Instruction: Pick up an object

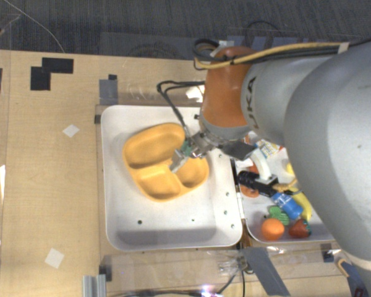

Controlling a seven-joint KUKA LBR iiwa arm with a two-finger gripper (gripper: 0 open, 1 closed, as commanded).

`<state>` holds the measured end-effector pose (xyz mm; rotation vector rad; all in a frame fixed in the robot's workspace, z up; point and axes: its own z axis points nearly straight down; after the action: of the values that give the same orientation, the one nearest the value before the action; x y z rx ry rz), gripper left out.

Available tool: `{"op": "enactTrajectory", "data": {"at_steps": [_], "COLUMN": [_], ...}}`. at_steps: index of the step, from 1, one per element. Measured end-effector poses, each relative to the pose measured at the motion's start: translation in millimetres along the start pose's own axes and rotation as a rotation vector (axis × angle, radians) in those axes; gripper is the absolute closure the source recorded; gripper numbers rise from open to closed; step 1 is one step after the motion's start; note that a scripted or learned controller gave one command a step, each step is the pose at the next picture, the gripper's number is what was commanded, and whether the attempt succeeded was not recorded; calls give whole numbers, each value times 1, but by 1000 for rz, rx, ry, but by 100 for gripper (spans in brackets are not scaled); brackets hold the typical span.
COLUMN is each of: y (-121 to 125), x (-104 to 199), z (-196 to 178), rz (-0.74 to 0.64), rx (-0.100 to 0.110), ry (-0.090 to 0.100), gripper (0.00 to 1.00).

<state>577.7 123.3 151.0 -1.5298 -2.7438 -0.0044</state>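
Note:
A yellow-orange divided dish lies in the left white bin, toward its back. My gripper reaches in from the right and hangs low over the dish's right side, its fingertips at the ridge between the compartments. From this slant I cannot make out how the fingers stand or whether they touch the dish. The grey arm with its orange band covers the back right corner of the left bin and much of the right bin.
The right bin holds several small items: an orange ball, a red piece, a blue and green piece, a yellow piece and a white packet. Black cables loop behind the left bin.

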Motion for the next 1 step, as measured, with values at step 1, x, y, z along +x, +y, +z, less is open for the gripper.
{"op": "enactTrajectory", "data": {"at_steps": [1], "y": [-52], "x": [-54], "z": [-52], "rz": [-107], "rx": [-4], "ry": [-6], "gripper": [0]}}
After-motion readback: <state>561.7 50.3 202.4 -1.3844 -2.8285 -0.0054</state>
